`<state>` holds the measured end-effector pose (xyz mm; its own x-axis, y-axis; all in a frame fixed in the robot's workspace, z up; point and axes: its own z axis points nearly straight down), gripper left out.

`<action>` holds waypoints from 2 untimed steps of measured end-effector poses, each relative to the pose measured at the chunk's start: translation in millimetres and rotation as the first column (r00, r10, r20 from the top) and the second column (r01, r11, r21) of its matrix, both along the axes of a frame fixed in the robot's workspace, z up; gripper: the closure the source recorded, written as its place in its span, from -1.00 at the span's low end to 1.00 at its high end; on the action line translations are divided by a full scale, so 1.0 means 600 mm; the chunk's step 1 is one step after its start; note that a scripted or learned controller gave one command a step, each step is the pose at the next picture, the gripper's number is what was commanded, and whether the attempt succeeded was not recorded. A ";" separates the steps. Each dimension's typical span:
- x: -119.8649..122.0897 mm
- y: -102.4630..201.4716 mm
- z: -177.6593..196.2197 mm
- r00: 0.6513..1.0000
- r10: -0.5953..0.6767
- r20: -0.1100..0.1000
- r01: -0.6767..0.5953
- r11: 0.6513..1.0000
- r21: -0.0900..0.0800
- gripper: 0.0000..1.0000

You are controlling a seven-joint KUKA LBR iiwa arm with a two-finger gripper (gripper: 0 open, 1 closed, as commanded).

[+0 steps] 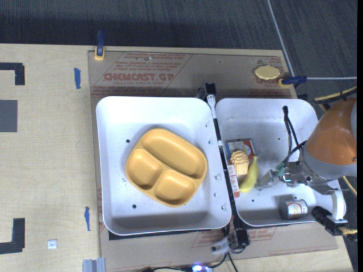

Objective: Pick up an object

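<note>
Gripper (271, 177) of the arm (334, 140) is low inside the right bin (266, 113), near the middle of its floor, and it points toward the bin's left wall. I cannot tell how its jaws stand, because the small metal parts there are blurred.

Going from left to right: the left bin (113, 152) holds a yellow tray (165, 166) with three compartments, which lies in the middle of the floor, a little tilted. In the right bin, a small box with a red and white label (240, 150) lies along the left wall, and a corn cob (240, 162) lies on it. A banana (249, 177) lies next to them, just beside the gripper on its left side. A small can (293, 209) lies on its side near the front edge of the right bin, to the right of the gripper and clearly apart from it.
</note>
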<state>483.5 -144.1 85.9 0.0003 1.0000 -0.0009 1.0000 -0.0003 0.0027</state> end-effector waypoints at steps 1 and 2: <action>-0.004 0.081 0.001 1.000 0.001 0.002 -0.001 1.000 0.001 -1.00; -0.004 0.085 0.001 1.000 -0.001 0.003 0.001 1.000 -0.001 -1.00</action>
